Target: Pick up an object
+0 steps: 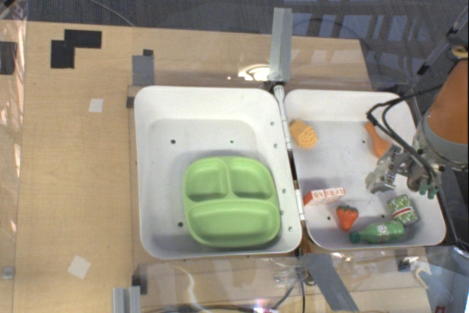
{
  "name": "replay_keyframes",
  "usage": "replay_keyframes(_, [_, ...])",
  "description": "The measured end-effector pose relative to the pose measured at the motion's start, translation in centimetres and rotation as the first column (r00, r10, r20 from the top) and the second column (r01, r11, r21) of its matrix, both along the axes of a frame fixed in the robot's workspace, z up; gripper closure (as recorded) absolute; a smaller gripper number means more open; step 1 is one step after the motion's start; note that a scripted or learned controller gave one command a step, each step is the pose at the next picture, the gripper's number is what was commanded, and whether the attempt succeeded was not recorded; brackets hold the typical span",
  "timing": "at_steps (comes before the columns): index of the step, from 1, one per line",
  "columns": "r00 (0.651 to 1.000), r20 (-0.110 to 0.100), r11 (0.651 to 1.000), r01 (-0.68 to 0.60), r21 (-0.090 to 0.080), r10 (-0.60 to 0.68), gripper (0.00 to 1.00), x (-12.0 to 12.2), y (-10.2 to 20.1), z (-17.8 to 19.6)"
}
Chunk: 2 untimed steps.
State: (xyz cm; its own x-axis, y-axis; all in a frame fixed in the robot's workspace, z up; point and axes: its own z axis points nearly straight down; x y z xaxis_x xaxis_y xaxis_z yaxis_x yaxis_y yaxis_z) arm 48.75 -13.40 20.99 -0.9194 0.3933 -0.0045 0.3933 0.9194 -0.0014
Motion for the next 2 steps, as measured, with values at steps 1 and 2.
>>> replay_keyframes(1, [0.88,0.008,0.88,-0.475,-0.006,0.475,1.0,0.2,0.3,9.0])
replay_keyframes(2, [0.517,-0.001,0.517,-0.856,-0.001,0.856,1.0,1.7,-4.4,1.9])
